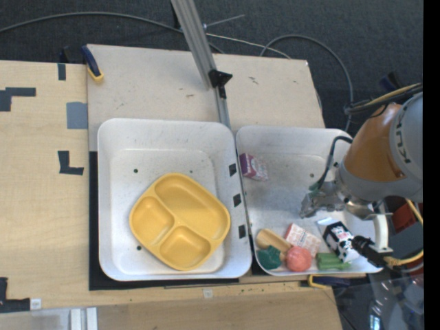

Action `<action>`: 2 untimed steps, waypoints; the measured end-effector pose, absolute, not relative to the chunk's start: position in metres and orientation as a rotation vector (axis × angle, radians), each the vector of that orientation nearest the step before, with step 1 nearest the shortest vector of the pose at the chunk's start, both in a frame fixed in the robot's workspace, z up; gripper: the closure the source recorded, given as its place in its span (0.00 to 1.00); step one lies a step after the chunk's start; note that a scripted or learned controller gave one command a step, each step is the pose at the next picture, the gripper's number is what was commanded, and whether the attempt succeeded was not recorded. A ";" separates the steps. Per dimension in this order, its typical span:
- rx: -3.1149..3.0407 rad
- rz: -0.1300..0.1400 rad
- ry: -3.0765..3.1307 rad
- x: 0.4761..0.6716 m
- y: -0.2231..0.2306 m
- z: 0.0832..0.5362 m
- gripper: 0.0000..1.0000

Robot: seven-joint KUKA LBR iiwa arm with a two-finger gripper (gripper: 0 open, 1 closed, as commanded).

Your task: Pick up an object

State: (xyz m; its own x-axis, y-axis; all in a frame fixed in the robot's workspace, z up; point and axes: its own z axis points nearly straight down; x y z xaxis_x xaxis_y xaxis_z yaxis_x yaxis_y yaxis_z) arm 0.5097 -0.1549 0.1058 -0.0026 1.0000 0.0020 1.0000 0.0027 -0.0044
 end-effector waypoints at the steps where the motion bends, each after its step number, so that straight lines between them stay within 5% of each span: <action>1: -2.220 -0.002 -2.226 0.511 -0.146 0.152 1.00; 2: -2.223 -0.003 -2.225 0.509 -0.155 0.208 1.00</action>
